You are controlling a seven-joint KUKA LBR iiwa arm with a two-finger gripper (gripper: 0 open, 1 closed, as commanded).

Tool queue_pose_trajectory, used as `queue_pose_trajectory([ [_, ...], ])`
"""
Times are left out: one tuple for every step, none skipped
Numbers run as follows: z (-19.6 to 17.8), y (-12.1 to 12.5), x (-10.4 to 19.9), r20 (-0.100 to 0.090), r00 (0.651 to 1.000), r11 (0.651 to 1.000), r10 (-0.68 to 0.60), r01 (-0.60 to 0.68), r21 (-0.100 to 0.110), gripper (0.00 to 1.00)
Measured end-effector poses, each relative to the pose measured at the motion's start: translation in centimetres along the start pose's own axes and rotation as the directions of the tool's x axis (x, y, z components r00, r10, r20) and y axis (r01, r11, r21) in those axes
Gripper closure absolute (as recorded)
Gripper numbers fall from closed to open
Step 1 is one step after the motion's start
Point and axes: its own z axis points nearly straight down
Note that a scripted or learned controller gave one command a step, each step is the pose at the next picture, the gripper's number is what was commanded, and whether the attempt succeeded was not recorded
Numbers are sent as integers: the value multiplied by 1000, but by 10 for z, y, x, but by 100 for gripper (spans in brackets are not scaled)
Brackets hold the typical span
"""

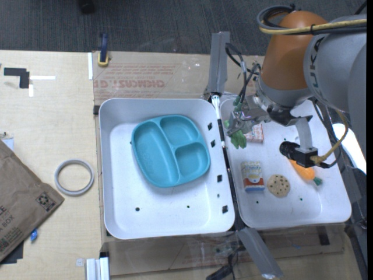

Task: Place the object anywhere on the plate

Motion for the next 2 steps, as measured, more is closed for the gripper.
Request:
queue_pose_trajectory([
  [15,32,59,1,990,990,-144,144,-2,100],
  [15,32,59,1,990,990,-144,144,-3,0],
])
